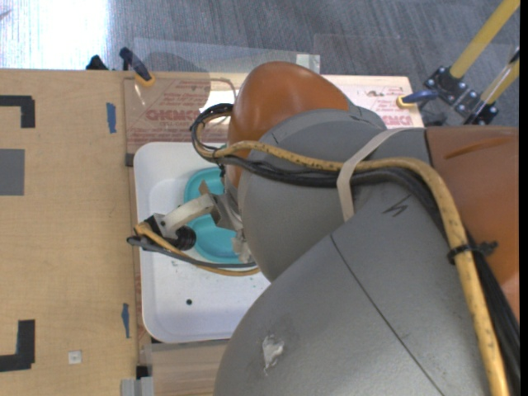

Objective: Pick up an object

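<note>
Arm [355, 254]: running off the right and bottom edges, its grey body covering much of the bench.
White bin [161, 308]: lying with its right part under the arm, its far rim being crossed by cables.
Teal object [208, 239]: being overlapped by the arm along its right side; too hidden to tell its kind.
Dark speck [189, 302]: sitting on the bin floor, too small to identify.
Cardboard panel [58, 221]: running off the left edge.
Yellow pole [493, 25]: running out at the top right corner.
</note>
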Motion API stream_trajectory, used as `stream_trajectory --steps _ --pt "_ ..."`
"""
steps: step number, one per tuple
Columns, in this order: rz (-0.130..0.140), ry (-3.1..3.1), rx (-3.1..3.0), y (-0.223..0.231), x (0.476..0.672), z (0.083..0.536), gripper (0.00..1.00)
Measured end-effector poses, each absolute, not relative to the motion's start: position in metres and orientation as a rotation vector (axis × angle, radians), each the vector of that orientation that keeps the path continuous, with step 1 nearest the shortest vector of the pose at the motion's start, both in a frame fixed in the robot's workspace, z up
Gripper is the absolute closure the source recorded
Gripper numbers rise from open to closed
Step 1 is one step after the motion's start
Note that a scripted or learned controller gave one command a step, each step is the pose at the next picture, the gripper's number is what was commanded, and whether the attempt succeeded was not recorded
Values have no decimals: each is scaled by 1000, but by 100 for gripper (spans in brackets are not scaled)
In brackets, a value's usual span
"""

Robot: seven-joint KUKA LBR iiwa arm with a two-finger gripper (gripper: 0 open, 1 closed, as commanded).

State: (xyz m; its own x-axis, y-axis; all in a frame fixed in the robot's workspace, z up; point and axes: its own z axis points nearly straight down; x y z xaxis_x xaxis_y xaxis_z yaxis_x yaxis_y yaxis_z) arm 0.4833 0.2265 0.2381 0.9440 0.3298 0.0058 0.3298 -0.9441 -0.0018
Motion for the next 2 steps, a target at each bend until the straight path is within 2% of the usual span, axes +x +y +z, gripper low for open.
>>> stream_trajectory --steps 2 --pt "-12 -524 -3095 227 485 257 100"
